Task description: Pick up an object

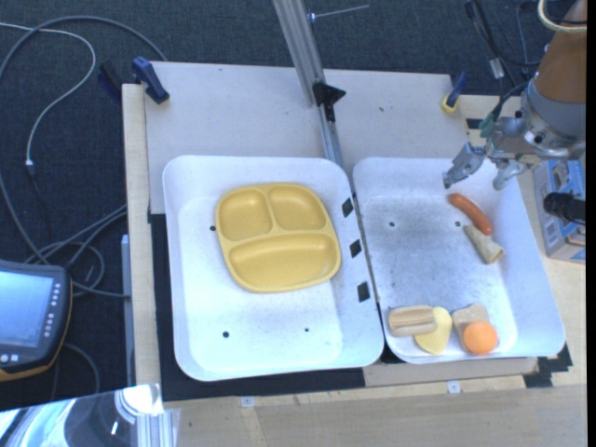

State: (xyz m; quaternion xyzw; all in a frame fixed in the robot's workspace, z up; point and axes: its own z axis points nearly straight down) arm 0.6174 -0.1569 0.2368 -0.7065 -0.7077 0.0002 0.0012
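No readable brands or text anywhere btw, way too small/blurry to make out labels.

Biggest first: the desk [233, 96] carries two white bins side by side. The left bin [196, 343] sits well to the left of the gripper and has a yellow divided plate [277, 236] in it, three compartments, nothing in them afaict. The right bin [410, 250] is the one right below the gripper.

The arm [563, 73] comes in from the right, orange band above a grey wrist. The gripper [484, 168] hangs over the top right part of the right bin, its two fingers spread apart w/ nothing between them.

Task stuff: an orange-red hot dog [470, 212], long and smooth, lying at a slant just below the gripper, not touching it. Touching its lower end is a tan cone-ish piece [484, 245], pale beige.

Further from the gripper, down at the bin's near edge, a little cluster: a tan bun-shaped thing [412, 320], a pale yellow wedge [434, 335] next to it, a beige block [470, 316], and an orange ball [480, 339] touching the block.
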